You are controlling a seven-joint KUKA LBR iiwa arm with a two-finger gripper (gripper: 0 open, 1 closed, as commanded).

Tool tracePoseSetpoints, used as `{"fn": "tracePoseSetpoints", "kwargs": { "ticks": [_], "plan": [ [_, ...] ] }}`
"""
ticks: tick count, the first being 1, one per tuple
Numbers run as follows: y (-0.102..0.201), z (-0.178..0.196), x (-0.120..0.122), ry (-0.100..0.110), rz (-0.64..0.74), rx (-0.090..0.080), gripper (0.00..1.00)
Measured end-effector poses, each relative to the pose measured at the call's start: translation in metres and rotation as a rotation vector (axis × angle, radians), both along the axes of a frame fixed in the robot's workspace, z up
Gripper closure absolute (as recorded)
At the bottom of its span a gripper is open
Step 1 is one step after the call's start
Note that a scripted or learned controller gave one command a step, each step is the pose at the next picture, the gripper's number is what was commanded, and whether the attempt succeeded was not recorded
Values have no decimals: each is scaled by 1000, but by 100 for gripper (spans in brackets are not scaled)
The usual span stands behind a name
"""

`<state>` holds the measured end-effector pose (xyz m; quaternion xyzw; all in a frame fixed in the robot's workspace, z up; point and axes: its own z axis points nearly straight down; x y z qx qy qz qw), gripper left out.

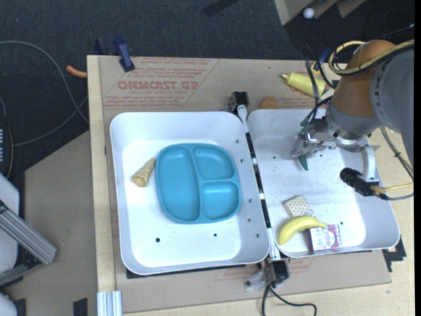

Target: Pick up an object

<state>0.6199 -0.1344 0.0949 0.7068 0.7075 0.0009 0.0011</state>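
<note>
Dark carpet surrounds the bench [99,176], and I see two white bins on it. Left bin [125,137]: a blue divided plate [196,182] with an ice-cream cone [143,172] beside it. Right bin [381,222]: a banana [299,228], a waffle-patterned cracker [298,207] just above it, and a small purple box [325,237] touching the banana's tip. My gripper [303,158] hangs over the bin's upper part, well apart from these, its points close together with nothing between them.
</note>
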Motion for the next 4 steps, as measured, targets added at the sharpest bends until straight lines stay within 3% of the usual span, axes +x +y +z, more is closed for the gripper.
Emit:
{"fn": "tracePoseSetpoints", "kwargs": {
  "ticks": [1,2,3,4],
  "plan": [
    [-26,-11,-27,5,-2,0,100],
    [-12,-4,-13,1,0,0,100],
    [25,-11,-3,2,0,1,100],
    [12,5,-6,1,-1,-1,100]
  ]
}}
